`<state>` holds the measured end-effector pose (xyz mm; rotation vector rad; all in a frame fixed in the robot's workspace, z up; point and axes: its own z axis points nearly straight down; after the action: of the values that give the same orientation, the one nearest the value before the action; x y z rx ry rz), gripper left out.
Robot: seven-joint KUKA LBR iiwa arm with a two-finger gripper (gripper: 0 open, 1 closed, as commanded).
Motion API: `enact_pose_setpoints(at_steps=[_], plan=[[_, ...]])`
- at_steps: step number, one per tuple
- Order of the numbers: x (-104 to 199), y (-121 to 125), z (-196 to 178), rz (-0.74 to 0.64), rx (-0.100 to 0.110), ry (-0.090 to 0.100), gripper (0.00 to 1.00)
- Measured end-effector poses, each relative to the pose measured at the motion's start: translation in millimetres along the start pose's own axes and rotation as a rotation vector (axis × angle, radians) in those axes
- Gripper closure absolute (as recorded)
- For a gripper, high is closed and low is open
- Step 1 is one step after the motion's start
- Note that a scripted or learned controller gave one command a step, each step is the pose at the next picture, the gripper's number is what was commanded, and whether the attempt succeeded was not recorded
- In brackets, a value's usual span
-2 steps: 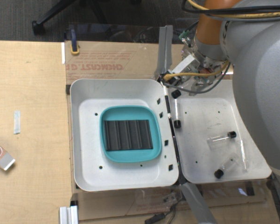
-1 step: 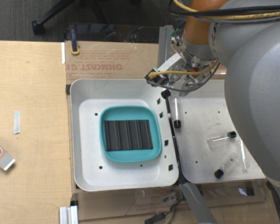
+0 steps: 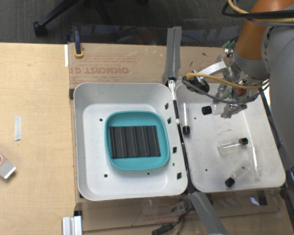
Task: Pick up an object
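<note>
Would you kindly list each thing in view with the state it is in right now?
Teal tray: lying flat in the left bin, open side up.
Vial by the divider: lying on its side in the right bin, black cap on.
Middle vial: lying down, capped.
Front vial: lying down, capped.
Gripper: over the right bin's back part, holding nothing that I can see.

gripper (image 3: 229,110) over right bin (image 3: 264,177) (clear vials (image 3: 232,146))

Right bin (image 3: 264,177) centre lies open — vials (image 3: 233,146) near its left, middle and front.
</note>
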<state>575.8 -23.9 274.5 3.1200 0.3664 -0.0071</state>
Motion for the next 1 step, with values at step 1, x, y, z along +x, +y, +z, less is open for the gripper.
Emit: enact_pose_setpoints(at_steps=[1], plan=[[19.1, 35.1, 3.7, 0.033, 0.000, -0.001, 1.00]])
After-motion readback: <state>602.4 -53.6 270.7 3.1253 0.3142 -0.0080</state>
